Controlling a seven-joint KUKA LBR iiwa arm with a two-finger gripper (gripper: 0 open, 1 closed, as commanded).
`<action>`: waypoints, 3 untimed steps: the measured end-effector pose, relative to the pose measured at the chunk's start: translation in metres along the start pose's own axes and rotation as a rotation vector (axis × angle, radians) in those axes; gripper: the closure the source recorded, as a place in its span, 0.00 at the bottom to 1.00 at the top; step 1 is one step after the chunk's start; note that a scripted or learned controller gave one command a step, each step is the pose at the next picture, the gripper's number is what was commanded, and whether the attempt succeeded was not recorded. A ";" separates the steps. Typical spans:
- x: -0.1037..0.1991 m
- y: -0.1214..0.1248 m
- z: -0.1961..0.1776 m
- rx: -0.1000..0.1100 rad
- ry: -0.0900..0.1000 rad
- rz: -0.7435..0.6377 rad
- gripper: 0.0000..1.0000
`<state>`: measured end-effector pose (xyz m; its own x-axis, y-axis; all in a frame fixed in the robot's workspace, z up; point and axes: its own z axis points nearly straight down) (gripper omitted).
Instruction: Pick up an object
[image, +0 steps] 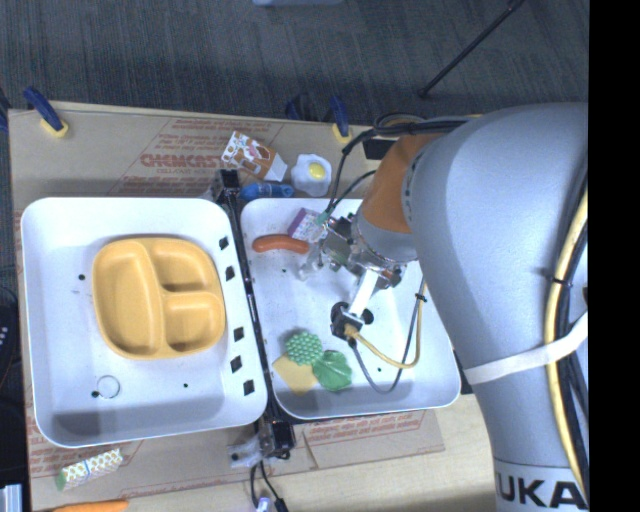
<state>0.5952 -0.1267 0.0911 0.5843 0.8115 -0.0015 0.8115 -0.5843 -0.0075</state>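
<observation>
**Arm over right bin, nothing seen in the gripper**

While the arm (500, 260) reaches in from the right, its gripper (322, 243) sits low over the upper part of the right bin (430, 385). Can't tell how the jaws stand; wrist hardware and cables crowd that spot. Nothing visibly held.

Right bin contents:
- sausage (281, 243) near the top-left corner, lying roughly level, just left of the gripper. Can't tell if they touch.
- purple item (299, 219) just above the sausage, near the bin's top edge, partly hidden by the gripper.
- green ball (303, 347), textured, lower middle.
- yellow piece (294, 373) right under the ball, touching it.
- green leaf (335, 371) beside the yellow piece on its right, touching.
- yellow cable (385, 358) loops down from the wrist across the bin floor, right of the leaf.

Left bin (40, 300): yellow tray (158, 296) with three compartments, sitting centre-left, slightly tilted. A small clear ring (107, 386) lies below it, apart.

Outside the bins, on the cardboard (150, 150) above: small printed box (245, 153), blue item (266, 189), white cup (312, 172) with yellow inside. Blue clamps (45, 110) on the board's top edge.
</observation>
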 end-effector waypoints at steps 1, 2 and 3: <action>0.038 0.012 -0.001 -0.004 0.000 -0.120 0.00; 0.026 -0.016 -0.020 0.000 0.000 0.049 0.00; -0.008 -0.066 0.001 -0.001 0.000 -0.130 0.00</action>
<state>0.5367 -0.0946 0.0908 0.4741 0.8804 -0.0008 0.8804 -0.4741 -0.0067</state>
